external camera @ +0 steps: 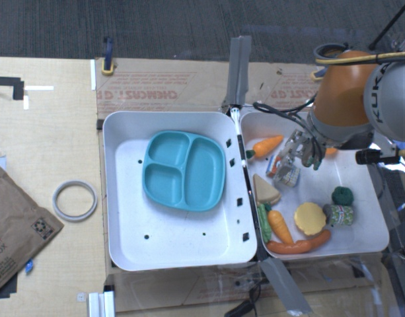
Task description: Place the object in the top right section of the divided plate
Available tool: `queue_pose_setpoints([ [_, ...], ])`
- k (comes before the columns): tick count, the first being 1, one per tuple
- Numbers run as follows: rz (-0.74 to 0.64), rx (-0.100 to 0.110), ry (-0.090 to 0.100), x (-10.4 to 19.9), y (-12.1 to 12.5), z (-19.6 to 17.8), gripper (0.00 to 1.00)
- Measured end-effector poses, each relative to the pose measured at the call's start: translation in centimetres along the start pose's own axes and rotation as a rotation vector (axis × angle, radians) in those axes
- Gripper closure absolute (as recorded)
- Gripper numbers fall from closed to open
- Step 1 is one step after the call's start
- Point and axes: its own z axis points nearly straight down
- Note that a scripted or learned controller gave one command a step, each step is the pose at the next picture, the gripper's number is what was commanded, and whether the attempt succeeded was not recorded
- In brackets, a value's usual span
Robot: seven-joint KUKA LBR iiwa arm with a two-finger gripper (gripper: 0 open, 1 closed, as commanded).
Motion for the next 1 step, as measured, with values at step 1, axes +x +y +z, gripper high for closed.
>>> queue_pose_setpoints([
  [1, -0.161, 0.0, 0.0, 0.88, -9.92, 0.0, 1.0],
])
